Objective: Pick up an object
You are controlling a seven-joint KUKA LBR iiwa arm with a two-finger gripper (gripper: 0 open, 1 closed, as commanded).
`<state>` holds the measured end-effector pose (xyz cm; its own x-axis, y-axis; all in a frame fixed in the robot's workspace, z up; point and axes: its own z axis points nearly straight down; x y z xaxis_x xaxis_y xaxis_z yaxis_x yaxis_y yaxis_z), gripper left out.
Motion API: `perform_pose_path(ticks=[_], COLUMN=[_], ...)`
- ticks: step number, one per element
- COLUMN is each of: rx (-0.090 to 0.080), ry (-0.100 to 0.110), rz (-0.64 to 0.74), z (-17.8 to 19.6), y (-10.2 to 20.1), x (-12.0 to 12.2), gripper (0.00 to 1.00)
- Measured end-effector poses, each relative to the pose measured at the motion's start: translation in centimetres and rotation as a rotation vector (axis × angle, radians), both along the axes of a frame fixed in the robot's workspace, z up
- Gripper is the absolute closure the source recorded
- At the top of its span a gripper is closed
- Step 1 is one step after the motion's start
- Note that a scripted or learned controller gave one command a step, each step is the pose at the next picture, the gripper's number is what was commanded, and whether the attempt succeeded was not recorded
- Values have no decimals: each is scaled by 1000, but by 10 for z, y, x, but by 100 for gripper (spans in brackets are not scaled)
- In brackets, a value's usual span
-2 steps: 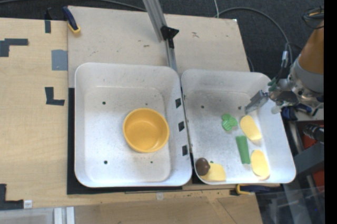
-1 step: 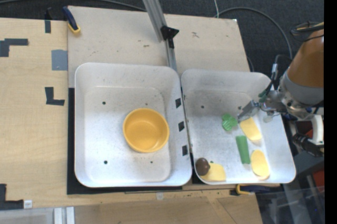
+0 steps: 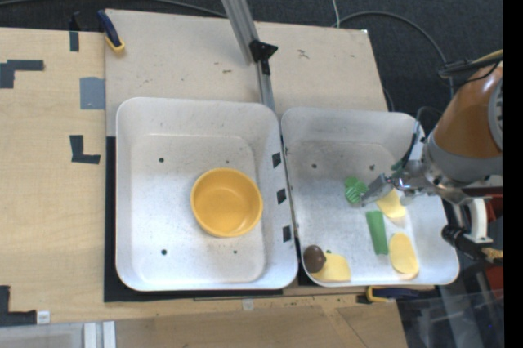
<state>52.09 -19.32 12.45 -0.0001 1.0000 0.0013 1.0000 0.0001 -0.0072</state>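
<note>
Hand [image 3: 377, 189] low in right bin [image 3: 327, 134], finger state unclear; round yellow bowl [image 3: 226, 202] in left bin [image 3: 147, 126].

The arm [image 3: 474, 126] is cut off by the right edge. The gripper [image 3: 384, 187] is too small for its finger state to be determined.

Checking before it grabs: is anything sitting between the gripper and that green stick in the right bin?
Nothing visible blocks it. The gripper hangs just above the green stick, with a yellow piece lying right beside that path in the right bin.
</note>
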Motion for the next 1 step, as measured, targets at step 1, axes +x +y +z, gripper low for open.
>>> perform_pose_path(ticks=[1], rx=[-1], ry=[-4], rz=[2], z=[13], y=[1], x=[1], gripper=[100])
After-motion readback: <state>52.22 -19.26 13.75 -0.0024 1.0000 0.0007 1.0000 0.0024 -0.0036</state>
